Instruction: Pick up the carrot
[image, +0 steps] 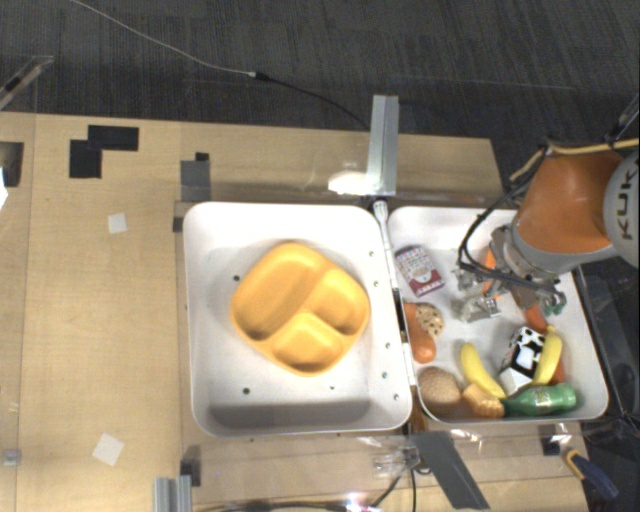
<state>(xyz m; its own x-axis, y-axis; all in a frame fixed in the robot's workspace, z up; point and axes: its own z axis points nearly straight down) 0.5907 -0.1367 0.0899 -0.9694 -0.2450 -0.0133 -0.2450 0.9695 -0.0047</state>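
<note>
Pale wooden tabletop (100, 330) carried both bins. Whether the tool (480, 300) was spread or pinched, I couldn't tell. An orange carrot (536, 316) lay just right of it; the crowding cow toy (524, 352) risked a wrong grab.

Light wood bench top (90, 330) with black square markers (103, 149), dark grey ribbed floor (300, 40) behind (thin cable (300, 88) trailing across), metal bracket post (383, 145)

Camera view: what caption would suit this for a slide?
Robot hand lowered into right bin of toy food; yellow divided tray sits in left bin.
</note>
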